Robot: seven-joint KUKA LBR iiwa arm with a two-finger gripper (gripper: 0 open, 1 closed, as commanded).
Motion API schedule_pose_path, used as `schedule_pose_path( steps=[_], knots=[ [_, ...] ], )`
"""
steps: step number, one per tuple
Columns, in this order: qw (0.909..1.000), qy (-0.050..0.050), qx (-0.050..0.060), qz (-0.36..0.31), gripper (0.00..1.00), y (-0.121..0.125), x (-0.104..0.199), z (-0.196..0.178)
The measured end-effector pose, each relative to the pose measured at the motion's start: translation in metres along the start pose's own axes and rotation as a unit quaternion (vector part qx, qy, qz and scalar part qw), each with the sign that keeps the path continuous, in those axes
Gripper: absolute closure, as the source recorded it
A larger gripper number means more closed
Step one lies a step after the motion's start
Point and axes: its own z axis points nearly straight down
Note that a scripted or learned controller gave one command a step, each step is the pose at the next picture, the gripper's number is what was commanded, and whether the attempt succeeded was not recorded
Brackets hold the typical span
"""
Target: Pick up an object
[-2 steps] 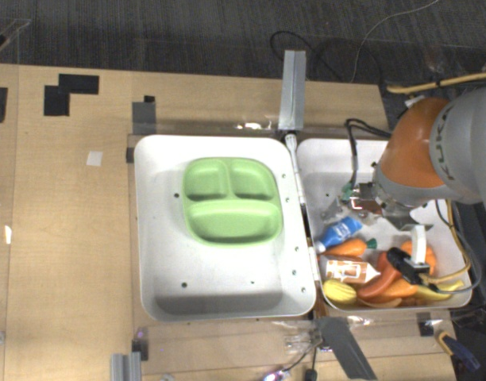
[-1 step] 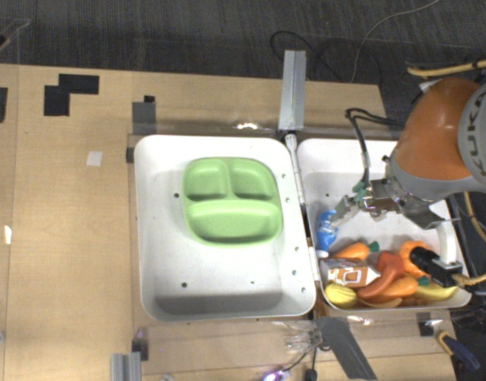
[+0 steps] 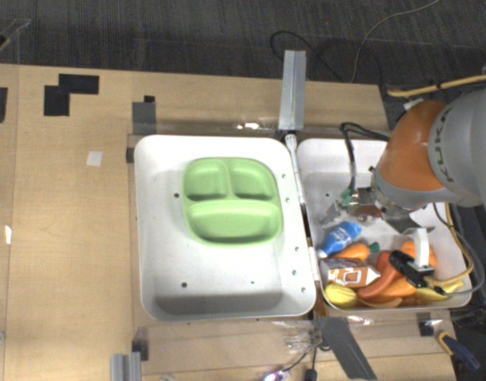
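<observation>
Camera view, grey arm's claw [image 3: 356, 205] low in right white bin [image 3: 322, 165], grip state cannot tell, blue crumpled packet [image 3: 341, 236] at its seven o'clock, green plastic divided tray [image 3: 231, 199] in left white bin [image 3: 160, 236]

A light wooden bench [image 3: 60, 236] spreads out well to the left of the tool, marked with black patches [image 3: 68, 94] near its far edge. Beyond the tool lies dark carpeted floor [image 3: 187, 22], crossed by a thin cable [image 3: 402, 10].
</observation>
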Motion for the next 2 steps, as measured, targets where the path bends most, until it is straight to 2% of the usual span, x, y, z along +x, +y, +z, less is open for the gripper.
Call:
schedule_pose_path(
  steps=[1,2],
  knots=[
    [0.9993,0.0,-0.002,-0.038,0.0,-0.056,0.0,-0.001],
    [0.9992,0.001,-0.005,-0.039,1.0,-0.053,0.001,-0.013]
  ],
)
